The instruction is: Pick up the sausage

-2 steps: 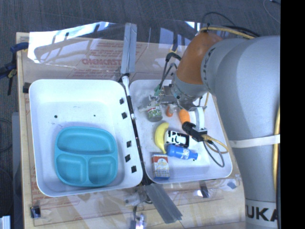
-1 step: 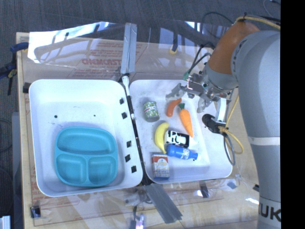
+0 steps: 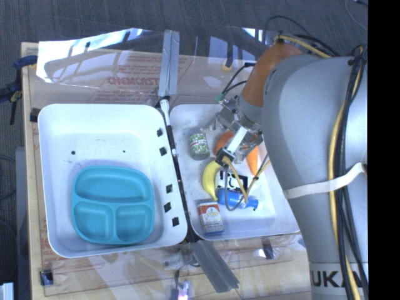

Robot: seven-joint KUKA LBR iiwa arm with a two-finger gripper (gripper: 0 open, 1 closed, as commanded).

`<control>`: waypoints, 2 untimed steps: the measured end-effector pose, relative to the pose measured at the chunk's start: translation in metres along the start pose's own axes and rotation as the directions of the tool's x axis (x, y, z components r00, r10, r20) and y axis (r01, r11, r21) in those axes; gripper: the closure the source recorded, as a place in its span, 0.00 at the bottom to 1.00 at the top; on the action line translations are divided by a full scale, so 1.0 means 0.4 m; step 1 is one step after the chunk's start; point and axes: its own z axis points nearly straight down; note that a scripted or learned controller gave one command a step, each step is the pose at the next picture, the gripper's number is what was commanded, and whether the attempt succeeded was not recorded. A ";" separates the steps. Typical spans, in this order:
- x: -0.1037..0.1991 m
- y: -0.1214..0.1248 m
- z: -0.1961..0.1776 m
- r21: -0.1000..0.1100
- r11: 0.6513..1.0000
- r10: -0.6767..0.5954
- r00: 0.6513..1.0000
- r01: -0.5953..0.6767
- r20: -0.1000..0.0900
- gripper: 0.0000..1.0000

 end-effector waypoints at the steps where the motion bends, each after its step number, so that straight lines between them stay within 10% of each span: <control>1: 0.005 -0.006 -0.016 0.008 1.000 -0.012 1.000 0.012 0.004 1.00; 2: 0.032 -0.046 -0.303 -0.006 0.984 0.181 0.984 -0.181 -0.002 1.00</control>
